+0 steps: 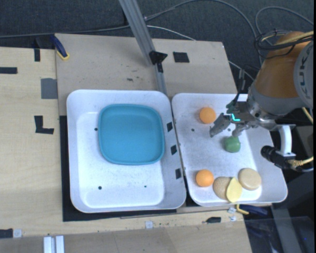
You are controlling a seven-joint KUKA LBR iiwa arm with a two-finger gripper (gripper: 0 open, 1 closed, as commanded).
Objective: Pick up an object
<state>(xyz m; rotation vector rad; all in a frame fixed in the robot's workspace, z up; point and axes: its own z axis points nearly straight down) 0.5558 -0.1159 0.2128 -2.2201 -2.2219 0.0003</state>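
My gripper (226,130) hangs over the middle of the right bin (192,141), fingers spread open with nothing between them. A green ball-like object (233,144) lies just below and right of the fingertips. An orange ball (207,115) rests to the upper left of the gripper. Near the bin's front lie a second orange ball (204,178), a tan round piece (220,186), a yellow piece (234,190) and a beige round piece (249,178).
The left bin (81,157) holds a blue square plate (131,134). A grey metal pole (142,33) slants across the back of the bench. Cables run behind the arm at the upper right.
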